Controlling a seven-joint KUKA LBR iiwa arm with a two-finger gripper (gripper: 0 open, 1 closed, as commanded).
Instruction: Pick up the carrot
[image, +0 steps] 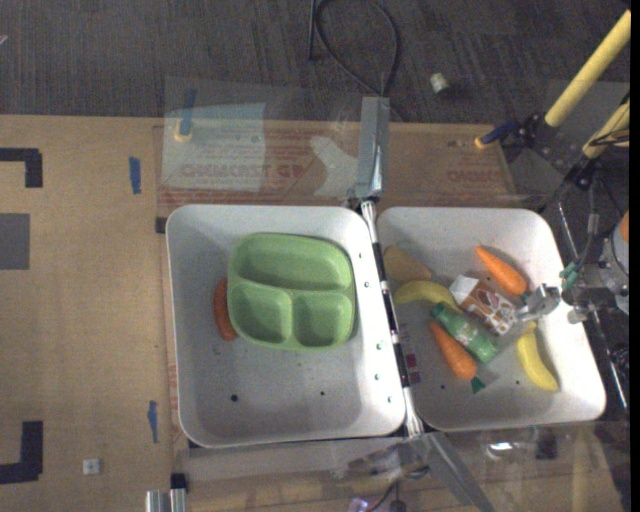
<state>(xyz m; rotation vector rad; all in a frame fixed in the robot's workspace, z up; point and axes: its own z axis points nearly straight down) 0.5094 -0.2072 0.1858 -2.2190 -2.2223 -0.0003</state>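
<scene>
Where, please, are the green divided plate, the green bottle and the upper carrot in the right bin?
green divided plate (292, 290): camera view, on the ridge between its compartments.
green bottle (466, 333): camera view, on the middle of its body.
upper carrot (500, 270): camera view, on the middle of its orange body.

Gripper (541, 298) over right bin (500, 222), carrot (453, 350) beside green bottle (465, 332)

the arm reached in from the right side of the view, low and roughly level. its gripper (541, 298) pointed leftward at mid-height in the frame. the wrist behind it was blurred, a tangle of metal parts and cables.
</scene>
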